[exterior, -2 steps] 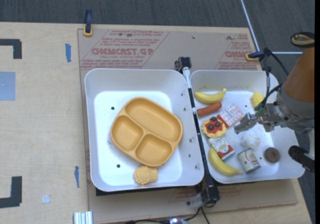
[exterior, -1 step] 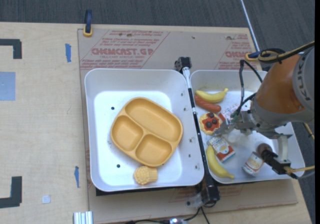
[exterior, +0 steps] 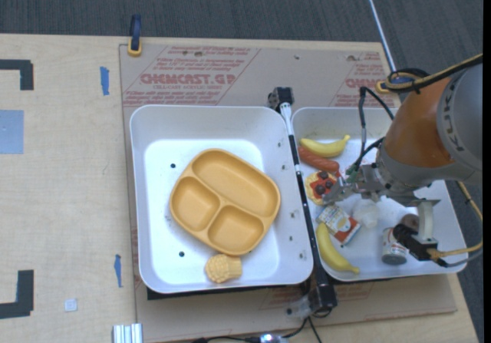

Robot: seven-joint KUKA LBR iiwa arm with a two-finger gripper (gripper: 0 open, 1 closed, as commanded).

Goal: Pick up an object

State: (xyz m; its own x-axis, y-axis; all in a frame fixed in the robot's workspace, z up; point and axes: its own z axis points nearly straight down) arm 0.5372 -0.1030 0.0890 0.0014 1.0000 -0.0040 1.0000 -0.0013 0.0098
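Note:
The right bin (exterior: 453, 215) holds several toy foods: a banana (exterior: 326, 145) at the back, a red sausage (exterior: 317, 157) beside it, a yellow slice with berries (exterior: 320, 185), a small white and red carton (exterior: 338, 223), a second banana (exterior: 332, 250) at the front and a small can (exterior: 394, 246). My gripper (exterior: 343, 187) is low over the bin's left half, right next to the berry slice and above the carton. The grey and orange arm (exterior: 418, 138) hides the bin's middle behind it.
In the left bin (exterior: 140, 180) lie a yellow three-part plate (exterior: 224, 199) and a knobbly yellow toy (exterior: 222, 268) at the front wall. A black divider clamp (exterior: 282, 97) stands between the bins at the back. Cables run along the arm.

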